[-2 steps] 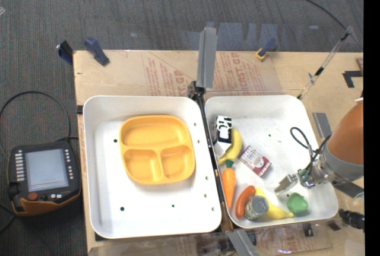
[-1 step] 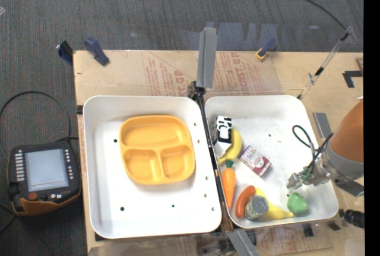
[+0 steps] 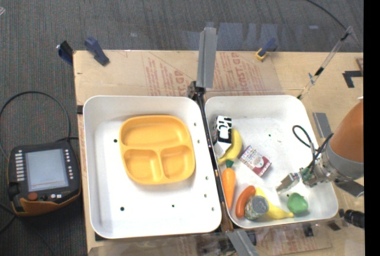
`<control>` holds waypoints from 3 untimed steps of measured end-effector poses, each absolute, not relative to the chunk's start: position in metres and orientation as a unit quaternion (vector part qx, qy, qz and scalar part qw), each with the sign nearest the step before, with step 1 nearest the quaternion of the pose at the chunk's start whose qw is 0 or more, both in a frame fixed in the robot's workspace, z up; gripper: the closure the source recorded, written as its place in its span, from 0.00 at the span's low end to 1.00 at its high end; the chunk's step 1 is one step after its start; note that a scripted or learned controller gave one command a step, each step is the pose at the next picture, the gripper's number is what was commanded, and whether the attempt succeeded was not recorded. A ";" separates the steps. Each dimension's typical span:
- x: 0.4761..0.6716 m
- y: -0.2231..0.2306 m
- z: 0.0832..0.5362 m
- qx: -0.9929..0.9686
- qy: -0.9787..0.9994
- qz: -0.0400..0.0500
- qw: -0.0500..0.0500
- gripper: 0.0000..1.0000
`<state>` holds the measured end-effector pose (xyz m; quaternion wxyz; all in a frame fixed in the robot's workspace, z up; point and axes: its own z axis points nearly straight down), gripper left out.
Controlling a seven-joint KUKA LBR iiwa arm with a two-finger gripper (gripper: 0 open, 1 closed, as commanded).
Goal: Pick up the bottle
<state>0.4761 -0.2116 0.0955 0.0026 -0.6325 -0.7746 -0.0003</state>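
Low in the right bin (image 3: pixel 279 103), the bottle (image 3: pixel 223 129), black-and-white and boxy, lies at ten o'clock beside a curved banana (image 3: pixel 233 147). The gripper (image 3: pixel 289 183) hovers at four o'clock over a green pepper (image 3: pixel 298 204); its grasp cannot be told.

yellow tray (image 3: pixel 158 148) in the left bin (image 3: pixel 101 130), tool (image 3: pixel 290 182) low over the cluttered right bin (image 3: pixel 279 112), near a green toy (image 3: pixel 298 204)
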 end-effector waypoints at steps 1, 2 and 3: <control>0.476 -0.211 0.104 -0.634 -0.774 -0.001 0.004 1.00; 0.476 -0.211 0.104 -0.634 -0.773 0.000 0.004 0.00; 0.476 -0.211 0.087 -0.590 -0.807 0.000 0.002 0.00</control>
